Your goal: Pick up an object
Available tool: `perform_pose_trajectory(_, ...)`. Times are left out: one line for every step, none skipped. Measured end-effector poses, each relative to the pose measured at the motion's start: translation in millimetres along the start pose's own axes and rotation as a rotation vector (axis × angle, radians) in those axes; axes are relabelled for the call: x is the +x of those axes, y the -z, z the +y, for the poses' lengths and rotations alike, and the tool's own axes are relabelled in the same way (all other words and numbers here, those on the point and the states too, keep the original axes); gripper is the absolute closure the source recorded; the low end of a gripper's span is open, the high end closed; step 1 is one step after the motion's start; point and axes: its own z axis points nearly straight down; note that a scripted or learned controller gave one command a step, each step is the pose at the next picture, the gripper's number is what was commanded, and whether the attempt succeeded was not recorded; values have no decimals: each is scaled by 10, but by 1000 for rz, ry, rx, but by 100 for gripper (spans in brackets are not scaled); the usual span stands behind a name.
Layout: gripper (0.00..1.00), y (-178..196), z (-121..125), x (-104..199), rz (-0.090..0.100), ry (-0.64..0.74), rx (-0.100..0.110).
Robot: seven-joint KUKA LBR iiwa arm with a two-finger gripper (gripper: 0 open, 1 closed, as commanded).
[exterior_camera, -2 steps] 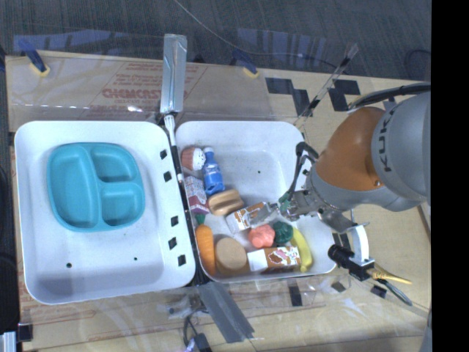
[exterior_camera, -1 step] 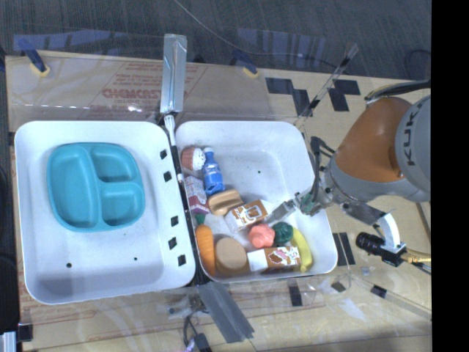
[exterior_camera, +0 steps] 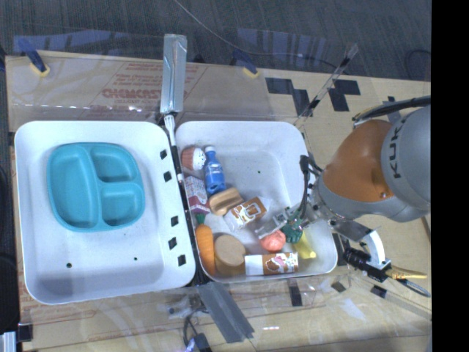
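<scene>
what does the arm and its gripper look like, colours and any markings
The arm is a rounded grey body with a broad orange band above the wrist and dark KUKA lettering on the grey shell. A dark cable arcs over its top. The gripper is small, dark metal with green at its tip, and thin black cables run beside the wrist.

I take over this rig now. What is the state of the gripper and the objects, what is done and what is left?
Gripper: low in the right bin, near its right wall; grip state cannot be told.
Objects: blue bottle, bread roll, carrot and others crowd that bin. Teal tray lies in the left bin.
Done: no pick confirmed.
Left: grasp one object and lift.
</scene>
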Motion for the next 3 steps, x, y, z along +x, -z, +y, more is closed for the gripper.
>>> perform_pose_trajectory(100, 102, 21, 2, -1, 6, -2)
perform_pose_trajectory(100, 2152, 290, 206, 1, -95, 5)
perform_pose_trajectory(0, 2120, 283, 210, 4, -95, 11)
